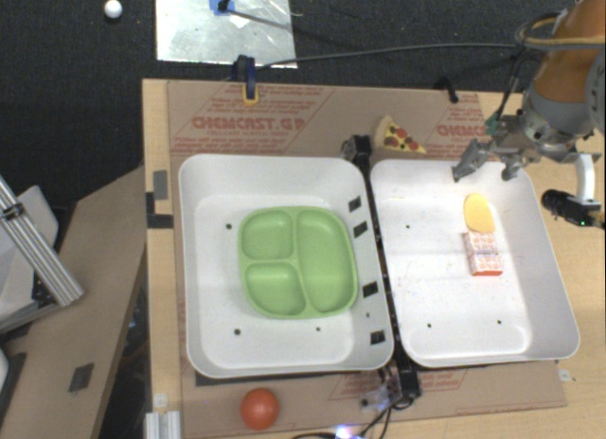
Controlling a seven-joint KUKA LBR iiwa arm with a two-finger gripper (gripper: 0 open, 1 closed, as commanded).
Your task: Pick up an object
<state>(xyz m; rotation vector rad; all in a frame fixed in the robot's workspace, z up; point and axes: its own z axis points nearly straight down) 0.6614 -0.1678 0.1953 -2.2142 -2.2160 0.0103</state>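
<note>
1. Yellow, rounded object point(479, 212) lies in the right bin point(530, 333), in its far right part, on the bin floor.
2. Just nearer than it, touching or almost touching, lies a small red-and-white box point(485, 254), long side running far to near.
3. The hand point(490, 163) hangs above the far rim of the right bin, just beyond the yellow object and apart from it. Its two fingers point(466, 165) are spread wide, pointing down and toward the viewer, with nothing between them.
4. The arm point(568, 78) enters from the right, grey with an orange section above the wrist.
5. The left bin point(208, 191) carries a green divided tray point(297, 262) with three compartments, set near its middle.
6. Black clips point(364, 229) sit along the seam between the two bins.
7. On the desk point(312, 115), a cardboard sheet with red lettering lies under both bins. A pizza-slice toy point(399, 136) rests on it just beyond the bins' far corners.
8. An orange-red ball point(259, 408) sits on the desk at the near edge, in front of the left bin.
9. A blue clamp point(246, 76) grips the far edge of the cardboard.
</note>
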